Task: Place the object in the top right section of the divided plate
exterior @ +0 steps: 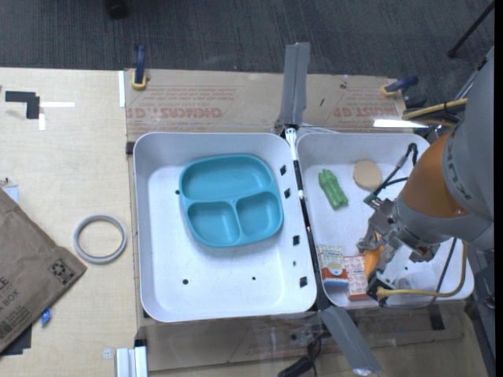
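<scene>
Claw (376, 251) low near right bin (346, 210) front edge, beside orange object (372, 262).

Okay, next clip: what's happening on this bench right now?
The grey KUKA arm with the orange band is reaching down into the right white bin, its gripper low over a small orange item near a flat printed packet. A green ridged toy vegetable and a tan round disc lie farther back. The teal divided plate sits in the left white bin, nothing on it yet.
</scene>
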`<state>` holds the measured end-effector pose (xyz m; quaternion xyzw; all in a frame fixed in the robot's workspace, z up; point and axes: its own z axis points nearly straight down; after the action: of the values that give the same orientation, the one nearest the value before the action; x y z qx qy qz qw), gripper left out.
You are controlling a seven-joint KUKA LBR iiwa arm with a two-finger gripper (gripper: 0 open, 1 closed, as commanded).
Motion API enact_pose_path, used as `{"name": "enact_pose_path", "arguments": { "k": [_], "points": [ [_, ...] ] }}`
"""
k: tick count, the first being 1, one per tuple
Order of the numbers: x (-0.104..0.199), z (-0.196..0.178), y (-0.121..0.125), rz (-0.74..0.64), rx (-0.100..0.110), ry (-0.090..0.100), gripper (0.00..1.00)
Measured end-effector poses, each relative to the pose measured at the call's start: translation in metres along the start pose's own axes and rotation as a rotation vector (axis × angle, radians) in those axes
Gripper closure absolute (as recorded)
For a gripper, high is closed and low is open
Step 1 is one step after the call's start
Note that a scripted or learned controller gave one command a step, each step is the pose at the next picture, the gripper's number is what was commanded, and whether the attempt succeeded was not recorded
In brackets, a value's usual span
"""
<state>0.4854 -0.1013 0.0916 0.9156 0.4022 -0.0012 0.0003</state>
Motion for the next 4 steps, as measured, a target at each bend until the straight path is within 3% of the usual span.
{"name": "enact_pose_path", "arguments": {
  "k": [1,2,3,4],
  "points": [
    [0.042,0.001,0.054,0.138,0.002,-0.001,1.0],
    [-0.034,0.001,0.079,0.385,0.013,0.005,1.0],
    [0.021,0.003,0.153,0.498,0.052,0.018,1.0],
    [-0.001,-0.004,0.132,0.573,0.028,0.033,1.0]
  ]
}}
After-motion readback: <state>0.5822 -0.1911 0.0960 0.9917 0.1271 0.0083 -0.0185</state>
